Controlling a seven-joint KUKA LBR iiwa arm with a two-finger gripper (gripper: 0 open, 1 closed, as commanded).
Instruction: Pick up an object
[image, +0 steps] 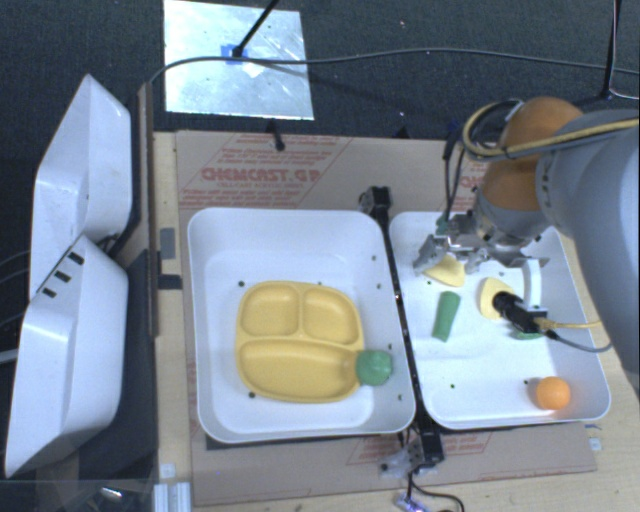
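From where I stand, the grey arm (590, 170) reaches in from the right and its gripper (458, 250) hangs low over the far part of the right bin (490, 370), close to that bin's left wall. Whether the gripper is open or closed I cannot tell from this angle. A yellow wedge (445, 271) lies right at the gripper, peeking out from its near side; I cannot say if the two touch. A little nearer to me than the gripper, a green cylinder (446, 315) lies on the bin floor, apart from the wedge. A second yellow piece (490, 296) sits to the gripper's right and slightly nearer. An orange ball (551, 393) rests well away from the gripper, in the near right corner of that bin. Well to the gripper's left, the left bin (220, 260) holds a yellow divided plate (298, 340) with a green ball (374, 367) touching its near right corner
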